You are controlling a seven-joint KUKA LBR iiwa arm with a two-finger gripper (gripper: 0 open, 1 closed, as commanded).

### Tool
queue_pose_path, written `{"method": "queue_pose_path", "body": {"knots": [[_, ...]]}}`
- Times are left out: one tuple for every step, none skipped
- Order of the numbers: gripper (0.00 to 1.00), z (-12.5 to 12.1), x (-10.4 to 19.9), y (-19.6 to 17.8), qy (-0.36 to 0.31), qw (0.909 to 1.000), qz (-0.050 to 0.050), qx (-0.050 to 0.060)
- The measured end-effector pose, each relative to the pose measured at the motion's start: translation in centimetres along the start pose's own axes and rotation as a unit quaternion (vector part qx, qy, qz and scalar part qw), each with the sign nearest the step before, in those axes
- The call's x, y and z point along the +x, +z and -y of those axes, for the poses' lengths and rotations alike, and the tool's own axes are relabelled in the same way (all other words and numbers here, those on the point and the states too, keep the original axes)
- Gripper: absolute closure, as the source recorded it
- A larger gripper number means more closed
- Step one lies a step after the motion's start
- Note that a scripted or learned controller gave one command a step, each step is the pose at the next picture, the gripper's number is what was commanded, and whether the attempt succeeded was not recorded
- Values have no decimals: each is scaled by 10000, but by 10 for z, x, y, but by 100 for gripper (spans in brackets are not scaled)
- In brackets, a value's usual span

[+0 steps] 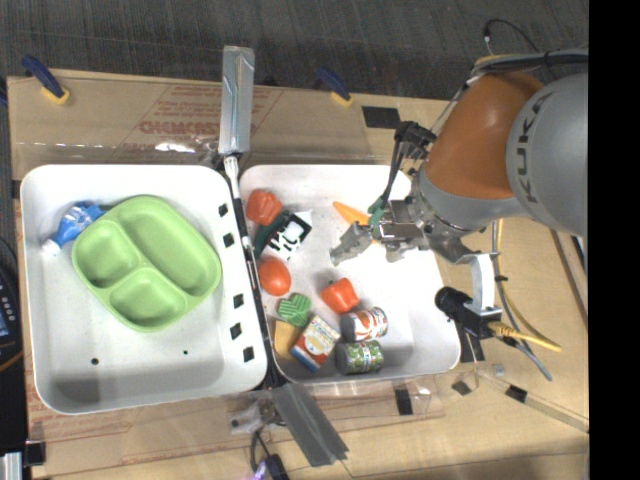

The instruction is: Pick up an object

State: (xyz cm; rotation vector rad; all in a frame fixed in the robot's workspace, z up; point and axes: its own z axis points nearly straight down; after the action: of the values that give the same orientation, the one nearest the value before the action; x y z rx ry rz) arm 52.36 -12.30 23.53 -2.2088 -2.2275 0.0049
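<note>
The arm entered from the right and held its gripper (367,243) above the bare floor in the upper middle of the right bin (420,313), a position that kept the wrist clear of the bin walls and of the divider between the two bins. The two fingers stood spread, one tip towards the left near an open patch of floor and the other towards the right, and nothing lay between them; the gripper carried no load. No object had yet been taken. The candidates lay grouped along the left and lower part of the right bin, probably because loose items settle there: an orange ball (263,208) at the top left, a black-and-white block (288,234) just beside it, an orange-red round item (274,277) below that, an orange pepper-like piece (340,294), two small cans (364,339) near the front wall, and a small printed carton (318,338) touching the cans' left side. A thin carrot-shaped piece (350,211) lay nearest the gripper, just above and left of the fingers (its exact contact with the floor could not be judged). The left bin (60,368) held a green divided plate (148,258) with a blue item (76,220) partly under its upper-left edge. Judged from this layout, the carrot-shaped piece or the pepper-like piece offered the shortest approach.
</note>
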Motion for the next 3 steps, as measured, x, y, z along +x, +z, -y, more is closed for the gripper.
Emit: {"method": "queue_pose_path", "body": {"knots": [[0,-54,-63,24,-1090,9940,12,-18],[0,-102,-87,70,-812,9967,6,-8],[0,-95,-86,143,-509,9987,9,-16]]}}
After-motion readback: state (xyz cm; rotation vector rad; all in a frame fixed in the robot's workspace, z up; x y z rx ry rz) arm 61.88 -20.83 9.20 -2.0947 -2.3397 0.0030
